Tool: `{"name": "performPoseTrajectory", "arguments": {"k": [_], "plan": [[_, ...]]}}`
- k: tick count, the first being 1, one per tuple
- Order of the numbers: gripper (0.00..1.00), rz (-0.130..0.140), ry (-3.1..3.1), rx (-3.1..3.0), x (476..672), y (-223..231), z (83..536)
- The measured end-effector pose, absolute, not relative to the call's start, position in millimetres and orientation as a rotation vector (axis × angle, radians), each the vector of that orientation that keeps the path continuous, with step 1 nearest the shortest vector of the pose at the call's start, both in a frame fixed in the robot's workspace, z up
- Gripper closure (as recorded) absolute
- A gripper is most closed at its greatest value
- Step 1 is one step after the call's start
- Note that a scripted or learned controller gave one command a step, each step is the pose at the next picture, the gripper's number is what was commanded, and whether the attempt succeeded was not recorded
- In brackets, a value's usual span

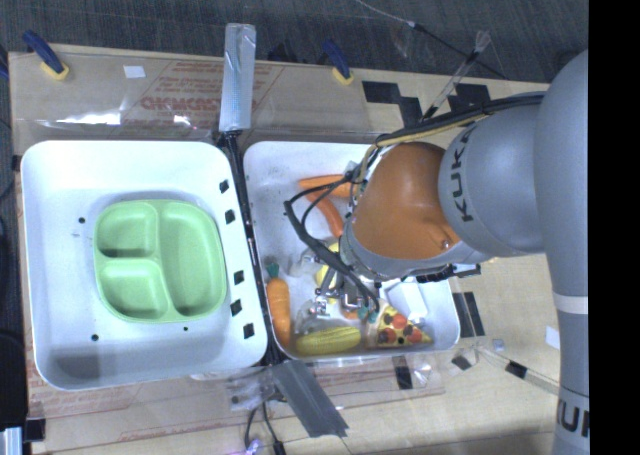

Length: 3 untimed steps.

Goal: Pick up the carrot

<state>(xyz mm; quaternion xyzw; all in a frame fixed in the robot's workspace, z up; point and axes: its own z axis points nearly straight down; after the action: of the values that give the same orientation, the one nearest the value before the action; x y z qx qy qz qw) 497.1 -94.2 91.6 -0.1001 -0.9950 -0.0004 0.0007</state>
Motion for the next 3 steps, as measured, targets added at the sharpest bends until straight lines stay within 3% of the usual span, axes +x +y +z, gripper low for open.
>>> {"name": "performPoseTrajectory", "arguments": {"k": [1,2,3], "plan": [[1.00,-0.001,-3.128,-0.300,498.6,-92.8,101.7],[1.00,-0.005,-3.117,-0.446,478.7,-9.8,194.9],[1.00,0.002,-3.102,0.518,499.0,-46.3,235.7]]}}
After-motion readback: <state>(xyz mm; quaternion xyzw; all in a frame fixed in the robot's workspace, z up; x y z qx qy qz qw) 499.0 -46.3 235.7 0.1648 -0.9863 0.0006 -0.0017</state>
